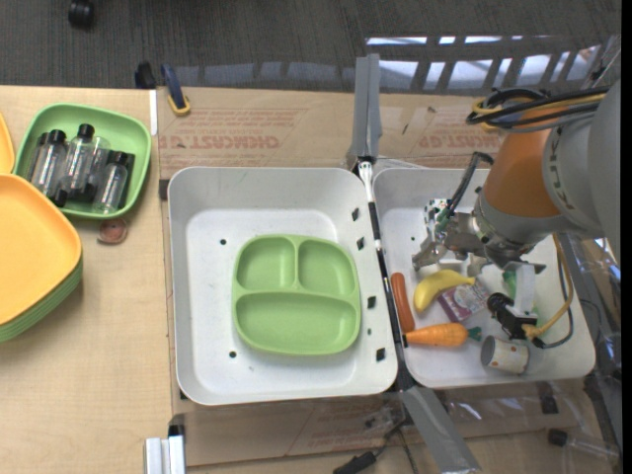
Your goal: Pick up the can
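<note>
The can [506, 355] is a small pale grey cylinder lying on its side near the front right corner of the right bin [400, 197]. My gripper [434, 249] hangs low over the middle left of that bin, just above the banana [440, 286]. It is well to the upper left of the can and apart from it. The grey arm with its orange band [528, 176] reaches in from the right and hides the bin's back right part.
Beside the banana lie a red sausage [400, 301], a carrot [435, 336], a purple packet [460, 304] and a white and green packet [520, 286]. The left bin [197, 265] holds a green divided plate [296, 296]. A green tray of bottles [84, 161] and orange plates [35, 255] sit on the left.
</note>
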Robot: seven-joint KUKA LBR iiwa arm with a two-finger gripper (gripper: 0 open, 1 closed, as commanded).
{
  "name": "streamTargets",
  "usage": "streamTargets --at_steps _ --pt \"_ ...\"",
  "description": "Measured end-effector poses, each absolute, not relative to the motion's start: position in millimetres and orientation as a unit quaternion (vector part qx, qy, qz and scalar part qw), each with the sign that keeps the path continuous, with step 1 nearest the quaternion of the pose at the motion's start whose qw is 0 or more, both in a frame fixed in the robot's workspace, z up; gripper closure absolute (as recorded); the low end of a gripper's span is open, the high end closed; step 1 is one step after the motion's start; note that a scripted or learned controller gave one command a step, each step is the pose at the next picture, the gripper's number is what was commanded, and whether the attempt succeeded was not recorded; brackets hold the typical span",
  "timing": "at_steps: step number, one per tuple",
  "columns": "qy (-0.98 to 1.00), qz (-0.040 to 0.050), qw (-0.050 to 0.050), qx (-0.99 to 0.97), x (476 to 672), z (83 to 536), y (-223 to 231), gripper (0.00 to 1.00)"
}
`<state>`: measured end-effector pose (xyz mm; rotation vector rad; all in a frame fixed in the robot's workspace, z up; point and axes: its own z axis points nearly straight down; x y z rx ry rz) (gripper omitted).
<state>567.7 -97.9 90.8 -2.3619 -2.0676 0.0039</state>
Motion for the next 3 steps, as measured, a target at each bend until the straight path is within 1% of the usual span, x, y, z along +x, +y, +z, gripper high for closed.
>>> streamTargets --at_steps 1,2,3 --pt "-0.706 0.0006 0.000 -0.708 624.7 91.4 -95.2 0.00" --pt "-0.708 0.0008 0.001 -0.706 547.3 91.1 -102.5 0.00" --pt "-0.647 0.0011 0.002 -0.763 511.0 112.4 -102.4 0.00"
